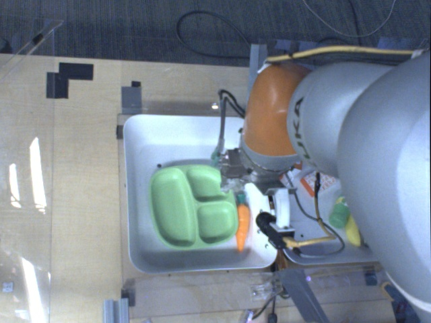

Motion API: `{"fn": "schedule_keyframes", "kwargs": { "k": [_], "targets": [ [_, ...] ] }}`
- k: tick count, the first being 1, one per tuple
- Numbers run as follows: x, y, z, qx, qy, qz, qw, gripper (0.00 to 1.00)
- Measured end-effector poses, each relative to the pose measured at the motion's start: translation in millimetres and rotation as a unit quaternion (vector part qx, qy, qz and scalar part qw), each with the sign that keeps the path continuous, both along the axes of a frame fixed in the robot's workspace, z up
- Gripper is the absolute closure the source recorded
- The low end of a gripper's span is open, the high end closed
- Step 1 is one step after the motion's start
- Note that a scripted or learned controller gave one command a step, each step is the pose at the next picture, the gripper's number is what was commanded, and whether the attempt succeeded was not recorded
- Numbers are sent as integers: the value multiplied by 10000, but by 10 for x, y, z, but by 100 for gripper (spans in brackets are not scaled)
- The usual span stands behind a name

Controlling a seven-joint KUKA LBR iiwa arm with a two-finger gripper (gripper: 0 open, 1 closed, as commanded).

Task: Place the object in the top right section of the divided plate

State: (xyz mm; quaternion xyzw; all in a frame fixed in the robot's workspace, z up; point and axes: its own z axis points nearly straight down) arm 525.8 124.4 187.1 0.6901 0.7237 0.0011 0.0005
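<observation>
Grey arm (363,153) with its orange band looms over the right white bin. Its end effector (237,180) hangs above the orange plastic carrot's (242,226) green top; grip state unclear. Carrot lies lengthwise, tip toward the viewer, touching the green three-section plate's (175,207) right edge in the left shallow white bin (145,147).

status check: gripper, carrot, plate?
Gripper over the plate's right edge, finger state unclear. Carrot lying in the bin beside the green divided plate, not in any section. Nothing blocking the plate.

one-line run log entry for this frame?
arm: over left bin | carrot: lying at green divided plate right edge, outside sections | placement: not done
</observation>
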Motion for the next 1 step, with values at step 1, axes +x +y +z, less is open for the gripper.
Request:
{"fn": "schedule_keyframes", "kwargs": {
  "k": [1],
  "targets": [
    [-385, -414, -25, -5, -6, 2048, 9788, 100]
  ]
}}
